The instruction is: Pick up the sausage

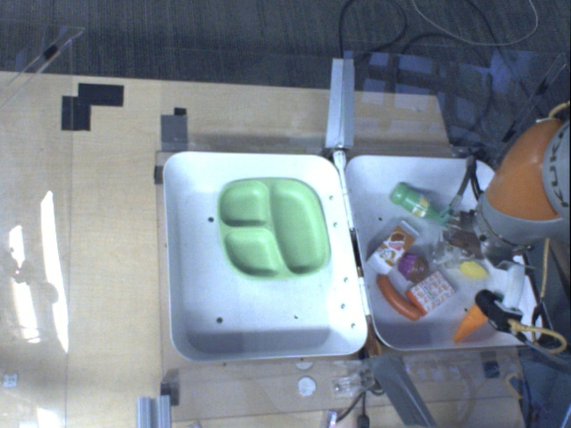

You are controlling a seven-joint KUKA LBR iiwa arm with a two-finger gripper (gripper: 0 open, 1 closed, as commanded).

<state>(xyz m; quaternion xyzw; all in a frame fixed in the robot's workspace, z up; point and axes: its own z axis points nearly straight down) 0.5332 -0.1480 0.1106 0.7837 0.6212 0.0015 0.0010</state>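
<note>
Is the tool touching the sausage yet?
Apart. The camera view shows the tool hovering near the right bin's middle, while the sausage lies lower left, with the small carton between them.

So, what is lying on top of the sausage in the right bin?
A red-and-white packet lies over the right end of the sausage, hiding that end. The left part is uncovered, resting on the floor of the right bin.

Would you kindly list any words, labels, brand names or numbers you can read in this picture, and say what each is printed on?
No text can be read.
White carton: red print, too blurred to read.
Red-and-white packet: pattern, too small to read.
Green bottle: no legible label.
Black marks on the bench: plain shapes, not letters.
</note>
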